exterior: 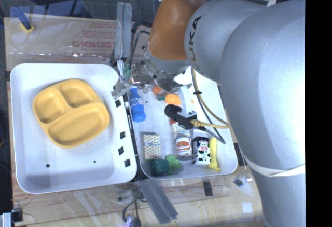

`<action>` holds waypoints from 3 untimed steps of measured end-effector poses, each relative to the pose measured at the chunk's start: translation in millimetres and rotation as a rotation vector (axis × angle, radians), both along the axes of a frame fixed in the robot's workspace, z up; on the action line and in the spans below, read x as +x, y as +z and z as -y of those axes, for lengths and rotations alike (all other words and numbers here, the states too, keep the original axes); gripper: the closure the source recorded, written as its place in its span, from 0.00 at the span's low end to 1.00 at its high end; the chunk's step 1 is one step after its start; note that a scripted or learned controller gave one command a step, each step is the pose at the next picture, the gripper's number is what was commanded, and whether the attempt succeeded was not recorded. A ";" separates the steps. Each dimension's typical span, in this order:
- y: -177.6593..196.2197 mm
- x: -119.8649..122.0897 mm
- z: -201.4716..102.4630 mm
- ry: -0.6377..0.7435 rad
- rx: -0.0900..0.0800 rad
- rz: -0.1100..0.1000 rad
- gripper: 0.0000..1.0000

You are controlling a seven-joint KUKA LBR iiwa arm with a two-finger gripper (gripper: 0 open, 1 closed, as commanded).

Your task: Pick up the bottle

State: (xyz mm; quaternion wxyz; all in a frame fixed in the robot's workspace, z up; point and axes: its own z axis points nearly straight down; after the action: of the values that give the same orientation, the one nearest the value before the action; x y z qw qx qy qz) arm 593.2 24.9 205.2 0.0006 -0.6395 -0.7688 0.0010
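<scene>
Desk, two white bins (21, 169); blue bottle (136, 106) lying in the right one.
Pincer (129, 79) directly above bottle's cap end; grip state cannot be told.

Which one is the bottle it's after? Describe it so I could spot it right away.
Look at the right-hand white bin, the one crowded with small items under the big grey arm. Near its upper left corner, just below the gripper, lies the blue bottle. It is the only bright blue thing there; its neighbours are orange, green, yellow, or black.
</scene>
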 end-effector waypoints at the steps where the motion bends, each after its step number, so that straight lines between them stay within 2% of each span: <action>1: -14.4 -28.0 33.9 0.072 0.001 -0.002 0.00; 2: -14.3 -28.0 34.2 0.072 0.001 -0.002 0.00; 3: 67.0 -45.0 35.4 0.223 0.001 0.001 0.00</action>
State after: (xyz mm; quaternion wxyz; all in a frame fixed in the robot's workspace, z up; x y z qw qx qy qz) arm 548.2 -10.5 272.2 0.0002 -0.5499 -0.8352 0.0004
